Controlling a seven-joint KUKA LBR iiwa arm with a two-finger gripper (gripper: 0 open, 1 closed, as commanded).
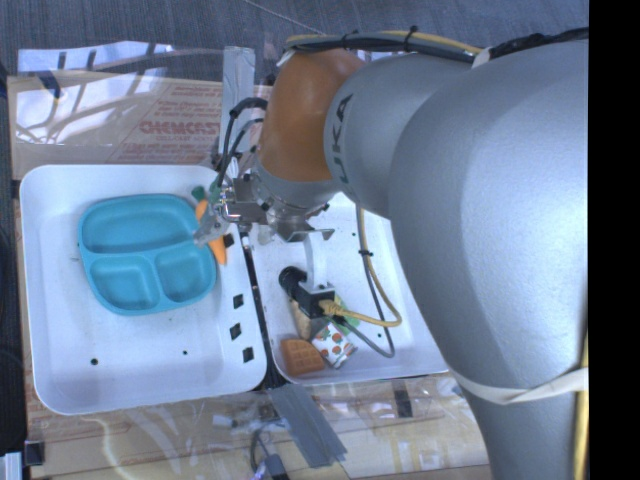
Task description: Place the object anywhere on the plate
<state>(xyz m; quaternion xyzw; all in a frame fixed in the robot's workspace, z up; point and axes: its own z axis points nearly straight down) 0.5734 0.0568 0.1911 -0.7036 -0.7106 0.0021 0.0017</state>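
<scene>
A blue plate [140,248] with three compartments lies in the left white bin [60,348]. My gripper [214,224] hangs over the plate's right rim, close to the wall between the two bins. It is shut on a toy carrot [219,251]. The carrot's green top [198,193] and orange ends stick out above and below the fingers, and its middle is hidden by them. The carrot is tilted, with its tip just off the plate's right edge.
The right white bin [400,353] holds a brown waffle-like piece [300,355] and a small patterned box [335,345] near its front wall. The big grey arm covers most of that bin. Cardboard and tape lie behind the bins.
</scene>
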